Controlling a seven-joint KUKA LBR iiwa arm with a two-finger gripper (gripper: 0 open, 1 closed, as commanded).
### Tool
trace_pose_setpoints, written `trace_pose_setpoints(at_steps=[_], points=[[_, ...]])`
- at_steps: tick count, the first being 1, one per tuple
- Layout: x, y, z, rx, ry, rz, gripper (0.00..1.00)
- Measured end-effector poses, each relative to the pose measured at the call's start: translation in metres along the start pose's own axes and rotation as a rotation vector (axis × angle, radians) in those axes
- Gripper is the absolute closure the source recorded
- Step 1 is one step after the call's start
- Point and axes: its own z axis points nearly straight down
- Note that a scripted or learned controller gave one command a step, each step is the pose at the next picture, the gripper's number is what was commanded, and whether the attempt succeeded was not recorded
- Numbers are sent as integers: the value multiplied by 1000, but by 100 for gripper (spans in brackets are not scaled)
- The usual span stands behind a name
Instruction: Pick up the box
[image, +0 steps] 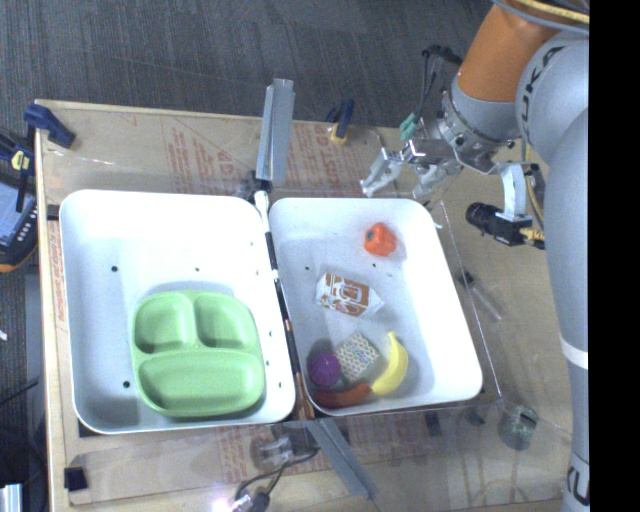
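Observation:
The box (344, 294) is a small white carton with brown print, lying flat near the middle of the right bin (440, 290). My gripper (403, 181) hangs over the back rim of that bin, well behind and to the right of the box. Its two silver fingers (377, 178) stand apart, open, with nothing between them. The grey arm with its orange band comes in from the upper right.
An orange-red fruit (379, 239) sits just in front of the gripper. At the right bin's front lie a checkered packet (357, 354), a banana (393, 365), a purple ball (323, 369) and a red item (340, 397). The left bin (90, 260) holds a green divided tray (198, 352).

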Motion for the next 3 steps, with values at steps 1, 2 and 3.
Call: trace_pose_setpoints(at_steps=[1,2,3], points=[[30,-69,86,2,0,109,0],[-5,-132,177,2,0,59,0],[14,-175,200,-1,1,16,0]])
